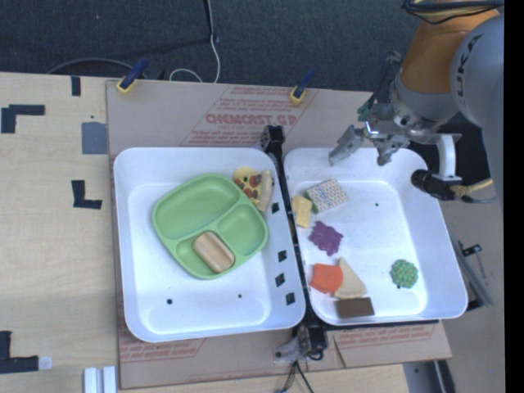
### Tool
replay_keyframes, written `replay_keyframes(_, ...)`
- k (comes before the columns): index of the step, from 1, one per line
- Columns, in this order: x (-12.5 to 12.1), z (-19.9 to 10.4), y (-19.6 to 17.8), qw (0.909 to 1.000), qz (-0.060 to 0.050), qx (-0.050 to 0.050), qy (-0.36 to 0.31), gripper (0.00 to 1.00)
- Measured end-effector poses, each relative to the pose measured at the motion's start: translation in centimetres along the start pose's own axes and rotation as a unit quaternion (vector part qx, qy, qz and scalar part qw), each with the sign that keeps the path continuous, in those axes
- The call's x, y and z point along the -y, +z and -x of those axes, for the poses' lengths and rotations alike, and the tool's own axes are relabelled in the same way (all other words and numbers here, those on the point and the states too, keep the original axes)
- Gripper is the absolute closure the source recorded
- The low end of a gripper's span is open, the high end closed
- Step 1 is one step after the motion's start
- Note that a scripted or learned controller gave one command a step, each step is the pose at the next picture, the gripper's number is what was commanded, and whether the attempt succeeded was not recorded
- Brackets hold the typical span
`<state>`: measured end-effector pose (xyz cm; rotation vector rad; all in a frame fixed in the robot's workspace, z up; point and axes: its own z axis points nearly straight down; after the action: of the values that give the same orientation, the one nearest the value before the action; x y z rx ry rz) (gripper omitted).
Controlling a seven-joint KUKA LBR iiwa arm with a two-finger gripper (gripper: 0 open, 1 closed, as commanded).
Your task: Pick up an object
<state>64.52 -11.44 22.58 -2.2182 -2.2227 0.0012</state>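
My gripper hangs open above the far edge of the right bin, with nothing between its spread fingers. Below it in that bin lie a patterned waffle piece, a yellow cheese piece, a purple toy, an orange piece, a tan wedge, a brown block and a green broccoli. The left bin holds a green divided plate with a bread roll on it, and a pizza slice beside it.
The two bins meet at a black-clipped divider. Cardboard lies under the bins on the wooden bench. Blue and yellow clamps hold its far edge. A cable trails at the back.
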Motion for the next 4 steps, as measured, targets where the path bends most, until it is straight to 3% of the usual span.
replay_keyframes(1, 3.1, -4.7, 4.5, 1.0, -0.003, 0.0, -0.001, 0.0)
replay_keyframes(2, 1.5, -5.1, 4.2, 1.0, 0.001, 0.0, 0.0, 0.0)
replay_keyframes(3, 2.7, -6.8, 4.2, 1.0, -0.001, 0.0, 0.0, 0.0)
replay_keyframes(4, 9.5, -7.4, 4.2, 1.0, -0.003, 0.0, 0.001, 0.0)
